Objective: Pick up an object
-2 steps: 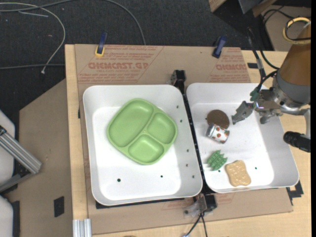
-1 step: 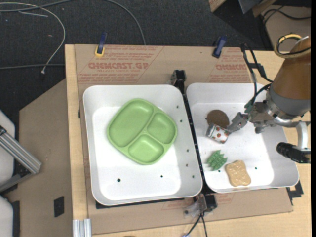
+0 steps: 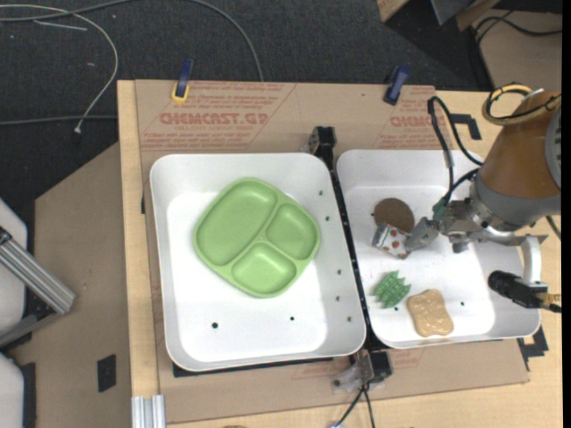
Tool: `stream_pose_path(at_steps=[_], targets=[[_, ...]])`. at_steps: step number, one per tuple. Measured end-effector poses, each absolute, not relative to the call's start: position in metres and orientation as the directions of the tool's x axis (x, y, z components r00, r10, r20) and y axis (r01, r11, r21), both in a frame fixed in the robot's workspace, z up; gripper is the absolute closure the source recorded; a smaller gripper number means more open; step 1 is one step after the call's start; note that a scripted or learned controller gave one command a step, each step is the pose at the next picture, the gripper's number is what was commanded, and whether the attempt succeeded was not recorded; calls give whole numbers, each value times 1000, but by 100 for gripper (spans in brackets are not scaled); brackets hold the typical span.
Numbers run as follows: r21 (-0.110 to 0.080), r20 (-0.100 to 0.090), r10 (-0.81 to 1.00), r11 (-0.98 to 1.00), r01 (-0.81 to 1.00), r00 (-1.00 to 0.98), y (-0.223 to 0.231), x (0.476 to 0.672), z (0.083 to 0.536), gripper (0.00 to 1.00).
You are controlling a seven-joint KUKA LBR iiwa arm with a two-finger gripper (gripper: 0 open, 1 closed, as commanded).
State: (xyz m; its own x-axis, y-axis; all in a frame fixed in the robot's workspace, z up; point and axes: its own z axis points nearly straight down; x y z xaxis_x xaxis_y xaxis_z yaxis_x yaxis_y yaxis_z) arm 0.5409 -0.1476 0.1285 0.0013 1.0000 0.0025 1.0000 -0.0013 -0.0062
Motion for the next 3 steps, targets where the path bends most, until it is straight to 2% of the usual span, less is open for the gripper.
stream_pose_path(at_steps=[1,2,3], targets=[[0,1,1000,0,1000,0,-147,542,142,100],[6,-1,1000,1,1000,-1,-148,537,204,100],[6,-2,1000,0,1000,0,-156,539,251,100]])
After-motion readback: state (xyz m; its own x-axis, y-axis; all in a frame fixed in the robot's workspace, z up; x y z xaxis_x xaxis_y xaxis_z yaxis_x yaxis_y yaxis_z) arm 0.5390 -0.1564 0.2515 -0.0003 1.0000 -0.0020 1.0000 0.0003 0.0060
